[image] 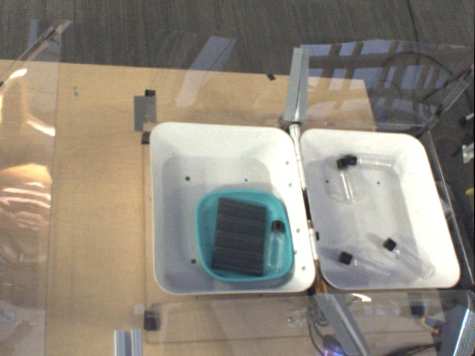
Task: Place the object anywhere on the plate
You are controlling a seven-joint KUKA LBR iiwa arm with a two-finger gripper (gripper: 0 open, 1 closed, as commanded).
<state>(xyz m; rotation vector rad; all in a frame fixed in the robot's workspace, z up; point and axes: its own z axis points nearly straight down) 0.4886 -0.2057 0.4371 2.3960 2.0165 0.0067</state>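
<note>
- Noting the left bin [174, 162] holding a teal plate [203, 221], with a dark ridged block [239, 236] lying across the plate's middle.
- Finding a clear vial [277, 245] with a black cap resting inside the plate's right rim, just beside the block; judging this to be the task's object, already lying on the plate.
- Recording three more capped vials in the right bin [419, 162]: one near the back [347, 178], two near the front [356, 262] [398, 252], all well apart from the plate.
- Being unable to tell the claw's state, whether released or clenched.
- Advising, should a further vial need carrying over: closing across the glass body rather than the cap, lifting clear of the wall between the bins, and lowering over the bare teal strip left of the block.
- Warning of rolling: setting the vial down along the rim's curve, releasing low, avoiding the ridged block's top.
</note>
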